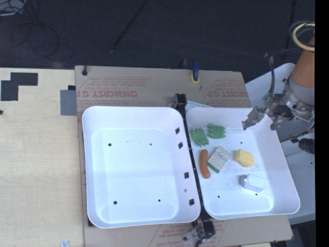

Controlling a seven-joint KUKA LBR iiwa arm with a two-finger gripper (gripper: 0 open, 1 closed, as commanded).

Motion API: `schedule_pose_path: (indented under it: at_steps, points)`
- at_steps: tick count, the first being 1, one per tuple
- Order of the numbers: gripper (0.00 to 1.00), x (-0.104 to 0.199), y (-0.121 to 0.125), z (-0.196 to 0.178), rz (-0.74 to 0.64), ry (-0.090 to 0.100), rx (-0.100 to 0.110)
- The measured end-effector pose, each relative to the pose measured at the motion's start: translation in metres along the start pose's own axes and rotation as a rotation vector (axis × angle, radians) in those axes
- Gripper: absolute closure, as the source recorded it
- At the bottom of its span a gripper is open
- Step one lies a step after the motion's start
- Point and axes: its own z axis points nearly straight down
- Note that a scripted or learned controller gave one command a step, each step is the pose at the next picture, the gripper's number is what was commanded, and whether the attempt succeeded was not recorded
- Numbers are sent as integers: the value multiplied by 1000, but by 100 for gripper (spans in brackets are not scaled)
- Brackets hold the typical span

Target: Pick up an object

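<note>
Nearest the camera, at the near edge of the brown cardboard-covered surface (226,84), a black clip (203,230) is joining the two shallow white plastic bins, and the left bin (92,163) is sitting bare beside the right bin (285,189), which is carrying every loose item. Closest in that right bin, a small pale grey blocky piece (252,182) is lying flat near the front right; behind it a yellow ridged lump (245,158) is resting just left of the bin's right wall, a square patterned pad with a green checked face (219,159) is tilting against an orange sausage-shaped toy (204,163), and two green leafy plastic pieces (208,134) are lying side by side toward the back. As a judgement, the task is barely starting: nothing is lifted, all the items are resting on the bin floor, and the whole approach, descent, closing and lift are remaining to be done. At the far right, the grey arm with its orange band (303,68) is reaching in, and its pincer (264,116) is hovering over the right bin's back right corner, well apart from the items; I cannot tell whether it is apart or together, and nothing is visible in it.
</note>
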Motion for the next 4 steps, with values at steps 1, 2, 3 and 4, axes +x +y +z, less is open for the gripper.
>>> schedule_pose_path:
  at_steps: [1, 2, 3, 4]
  points:
    - [0, -31, 46, -170, -3, -8, -18]
    - [0, 39, 14, -310, -7, -1, -15]
    - [100, 37, 15, -308, -5, -1, 5]
    - [100, -34, 43, -296, 5, -1, 4]
